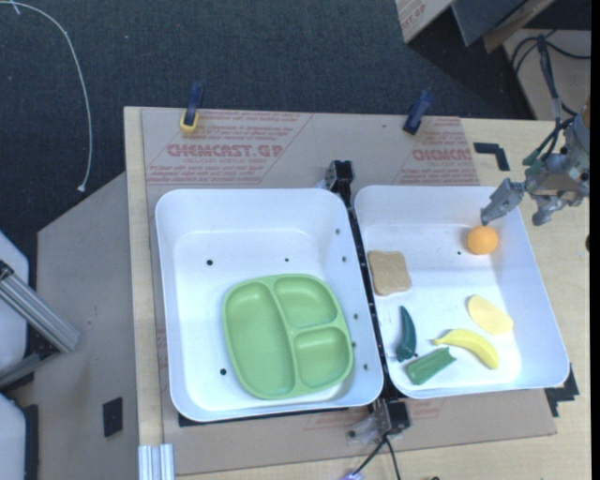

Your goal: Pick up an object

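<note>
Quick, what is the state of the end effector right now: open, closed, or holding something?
End effector: open, holding nothing, above the right bin's far corner near the orange ball.

My bench (141,281), a pale wooden top under brown printed cardboard sheeting (281,141), carries two shallow white plastic bins side by side, left bin (187,225) touching right bin (534,272).

We see dark blue-grey carpet (234,56) around the bench, a white cable (82,94) crossing it at left, and a cardboard box (422,14) at top.
</note>
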{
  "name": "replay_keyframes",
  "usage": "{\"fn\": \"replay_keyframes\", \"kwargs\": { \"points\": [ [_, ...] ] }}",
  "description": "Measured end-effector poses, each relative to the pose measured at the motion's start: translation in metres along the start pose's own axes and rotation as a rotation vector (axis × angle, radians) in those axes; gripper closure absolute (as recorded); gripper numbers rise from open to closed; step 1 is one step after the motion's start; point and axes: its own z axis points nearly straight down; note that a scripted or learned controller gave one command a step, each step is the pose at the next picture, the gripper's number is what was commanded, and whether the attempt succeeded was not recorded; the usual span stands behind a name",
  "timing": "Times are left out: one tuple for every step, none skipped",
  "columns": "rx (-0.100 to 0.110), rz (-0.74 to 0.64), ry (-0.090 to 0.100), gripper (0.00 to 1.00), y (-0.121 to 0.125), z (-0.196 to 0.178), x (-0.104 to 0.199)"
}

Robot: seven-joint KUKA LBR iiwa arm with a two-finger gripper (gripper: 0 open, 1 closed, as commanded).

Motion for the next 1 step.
{"fn": "replay_keyframes", "kwargs": {
  "points": [
    [-0.014,-0.004,-0.003,0.0,0.0024,-0.0085,0.0009]
  ]
}}
